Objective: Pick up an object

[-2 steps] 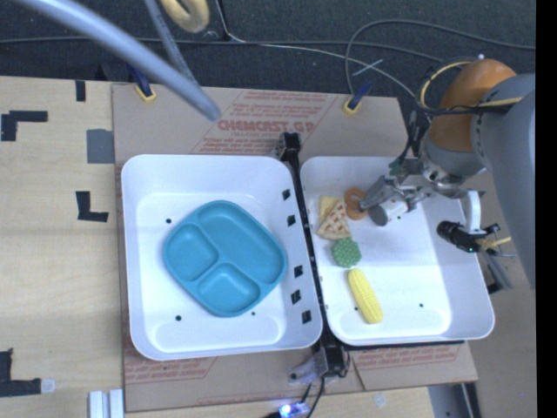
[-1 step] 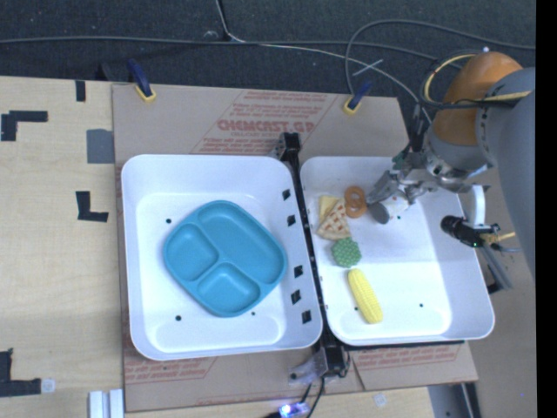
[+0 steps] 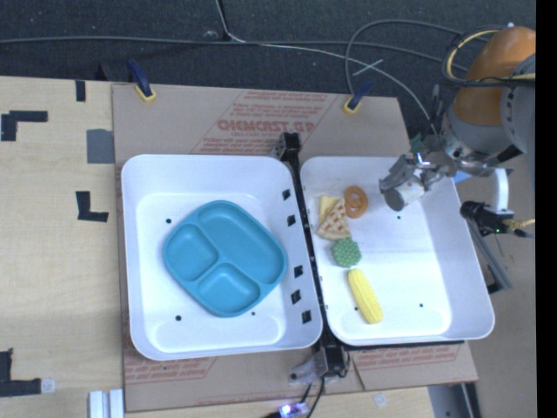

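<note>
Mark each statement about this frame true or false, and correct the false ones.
1. The blue divided tray lies in the left bin. True.
2. The corn cob lies in the left bin. False: it lies in the right bin.
3. The gripper is over the right bin. True.
4. The gripper holds the pretzel. False: the pretzel lies on the bin floor, apart from it.
5. The green piece lies between the waffle and the corn cob. True.
</note>
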Available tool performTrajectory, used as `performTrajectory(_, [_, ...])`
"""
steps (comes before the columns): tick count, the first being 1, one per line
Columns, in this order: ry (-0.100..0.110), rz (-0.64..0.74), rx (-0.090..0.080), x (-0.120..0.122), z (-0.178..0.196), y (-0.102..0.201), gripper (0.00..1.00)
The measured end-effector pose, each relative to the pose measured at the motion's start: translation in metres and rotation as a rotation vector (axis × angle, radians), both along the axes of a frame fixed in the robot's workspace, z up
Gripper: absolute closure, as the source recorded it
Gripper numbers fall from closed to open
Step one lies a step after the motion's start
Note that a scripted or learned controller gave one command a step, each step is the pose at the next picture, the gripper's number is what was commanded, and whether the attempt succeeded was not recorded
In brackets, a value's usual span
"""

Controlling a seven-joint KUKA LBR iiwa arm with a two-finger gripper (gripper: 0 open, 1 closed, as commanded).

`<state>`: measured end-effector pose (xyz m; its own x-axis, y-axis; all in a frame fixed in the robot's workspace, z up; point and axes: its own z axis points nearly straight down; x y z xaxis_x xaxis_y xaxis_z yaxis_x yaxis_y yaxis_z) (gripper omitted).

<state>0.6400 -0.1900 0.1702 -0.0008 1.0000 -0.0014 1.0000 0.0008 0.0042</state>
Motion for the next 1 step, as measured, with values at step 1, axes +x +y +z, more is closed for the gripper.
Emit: performTrajectory(1, [0.001,0.001,0.000,0.0009,0.0533,0.0002,1.00])
